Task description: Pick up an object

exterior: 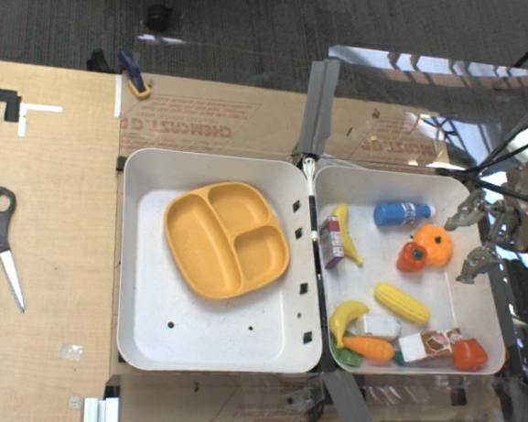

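Far left on the bench lie grey-handled scissors [0,238], well apart from the bins. The left bin [134,332] holds a yellow divided plate [227,239], lying flat and slightly turned. The right bin [491,328] carries all the small items: a dark red packet [332,240] beside a yellow banana [347,236] near the divider, a blue bottle [400,214] lying on its side towards the back, and an orange pumpkin-like toy [434,244] touching a red pepper [412,256]. Lower down rests a corn cob [402,303], then a second banana [344,319], a carrot [369,349], a small white and brown box [425,346] and a red tomato-like piece [470,354], clustered along the front wall. At the bin's right rim hovers the gripper [476,239], its two metal fingers [467,212] spread apart with nothing between them and touching no object; the pumpkin toy sits just beside it on the left.
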`<state>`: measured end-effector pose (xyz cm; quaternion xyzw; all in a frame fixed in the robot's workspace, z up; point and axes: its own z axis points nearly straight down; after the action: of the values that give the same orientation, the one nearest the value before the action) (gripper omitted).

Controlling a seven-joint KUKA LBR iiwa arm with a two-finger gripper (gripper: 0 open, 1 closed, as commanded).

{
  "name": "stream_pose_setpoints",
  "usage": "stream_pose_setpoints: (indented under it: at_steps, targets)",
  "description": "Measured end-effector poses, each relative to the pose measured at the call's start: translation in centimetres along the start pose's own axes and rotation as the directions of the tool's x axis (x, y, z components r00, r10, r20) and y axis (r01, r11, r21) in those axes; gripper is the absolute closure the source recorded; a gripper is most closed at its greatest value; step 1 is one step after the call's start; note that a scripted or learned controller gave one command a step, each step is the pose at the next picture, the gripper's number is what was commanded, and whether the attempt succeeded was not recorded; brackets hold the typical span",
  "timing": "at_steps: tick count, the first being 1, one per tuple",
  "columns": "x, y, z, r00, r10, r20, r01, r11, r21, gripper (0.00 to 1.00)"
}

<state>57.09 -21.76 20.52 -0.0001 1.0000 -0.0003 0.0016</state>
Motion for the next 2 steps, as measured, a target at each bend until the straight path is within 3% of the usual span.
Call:
stream_pose_setpoints:
  at_steps: [1, 2]
  targets:
    - [-3.5, -0.4, 11.1, 0.999, 0.053, 0.002, -0.053, 0.999, 0.001, 0.0]
    - [-3.7, -0.2, 10.1, 0.999, 0.049, 0.008, -0.049, 0.999, 0.002, 1.0]
